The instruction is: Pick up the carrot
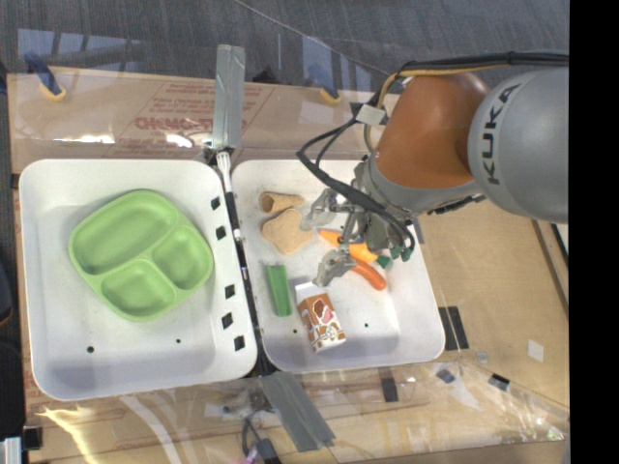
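Here the pincer (340, 249) hangs low over the right bin (416, 329), its metal fingers (329, 267) spread apart, with the carrot (366, 268) lying between and just under them; whether they actually touch it I cannot tell. The carrot is smooth, orange and tapered, slanting down to the right of the fingertips. Far left of the pincer, in the left bin (58, 356), rests a green plastic plate (141, 252) with three rounded compartments. Just left and below lies a slim green stick (279, 289). Left and above sit a tan cone-like piece (279, 202) and a pale bread-like lump (285, 230). Below stands a small brown printed carton (321, 321), tilted.
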Tool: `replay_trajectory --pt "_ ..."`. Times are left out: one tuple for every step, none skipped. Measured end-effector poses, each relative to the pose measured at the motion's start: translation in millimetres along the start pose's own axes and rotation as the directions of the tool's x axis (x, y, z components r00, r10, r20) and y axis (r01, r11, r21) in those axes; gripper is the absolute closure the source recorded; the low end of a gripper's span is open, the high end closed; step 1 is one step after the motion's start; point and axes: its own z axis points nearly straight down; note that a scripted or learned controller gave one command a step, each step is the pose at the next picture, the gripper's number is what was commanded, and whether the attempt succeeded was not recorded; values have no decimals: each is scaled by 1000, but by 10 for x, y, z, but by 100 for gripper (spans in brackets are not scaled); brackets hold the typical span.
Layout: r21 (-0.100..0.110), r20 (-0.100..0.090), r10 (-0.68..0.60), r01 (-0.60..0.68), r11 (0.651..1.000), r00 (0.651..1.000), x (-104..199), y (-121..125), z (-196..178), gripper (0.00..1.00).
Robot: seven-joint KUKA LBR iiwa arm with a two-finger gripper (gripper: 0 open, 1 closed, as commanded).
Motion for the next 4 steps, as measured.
replay_trajectory --pt "0 7 219 -219 976 976 -336 -107 999 0" --pt "-1 15 211 -211 977 977 -366 -89 875 100" --pt "-3 10 177 -177 984 984 -645 459 -21 100" --pt "0 -1 285 -285 958 958 62 631 33 100"
